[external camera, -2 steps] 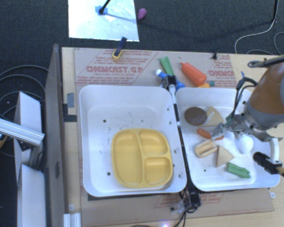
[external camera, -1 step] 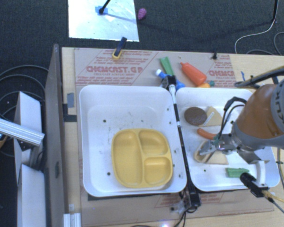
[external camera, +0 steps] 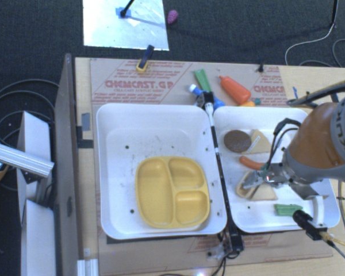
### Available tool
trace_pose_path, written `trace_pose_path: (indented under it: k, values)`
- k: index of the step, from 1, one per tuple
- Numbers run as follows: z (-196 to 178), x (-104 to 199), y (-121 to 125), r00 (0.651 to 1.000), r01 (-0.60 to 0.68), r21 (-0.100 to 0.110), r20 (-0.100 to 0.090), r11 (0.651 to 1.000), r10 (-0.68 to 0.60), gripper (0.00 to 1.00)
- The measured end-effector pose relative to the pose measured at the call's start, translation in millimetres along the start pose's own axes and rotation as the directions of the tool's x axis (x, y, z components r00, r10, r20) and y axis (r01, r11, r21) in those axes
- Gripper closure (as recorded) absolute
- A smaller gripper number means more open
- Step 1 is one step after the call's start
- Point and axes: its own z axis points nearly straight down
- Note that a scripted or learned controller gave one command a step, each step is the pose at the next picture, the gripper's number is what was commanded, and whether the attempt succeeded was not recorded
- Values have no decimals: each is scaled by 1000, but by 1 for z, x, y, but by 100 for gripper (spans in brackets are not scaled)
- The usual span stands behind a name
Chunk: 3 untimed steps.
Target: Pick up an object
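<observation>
My pincer (external camera: 254, 181) sits low in the right bin (external camera: 333, 211), touching the tan wedge (external camera: 259, 192); whether it grips, I cannot tell; the flat wedge may slip sideways.

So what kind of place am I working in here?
Likely a robotics lab bench, not a kitchen: two white bins on a board, a yellow tray and toy-like food such as a carrot, loose cables on dark carpet.

Dark carpet floor (external camera: 247, 16); shiny metal sheet (external camera: 123, 16) on it; coiled black cables (external camera: 11, 105) left.
</observation>
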Motion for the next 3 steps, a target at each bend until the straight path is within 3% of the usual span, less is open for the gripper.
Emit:
trace_pose_path:
  k: [1, 2, 3]
  values:
    - [-26, 10, 114, 1000, 10, 6, 0, 1000, -10, 0]
    - [4, 23, 110, 1000, 4, 11, 4, 1000, -4, 0]
    - [8, 1, 91, 1000, 0, 20, -2, 1000, 0, 0]
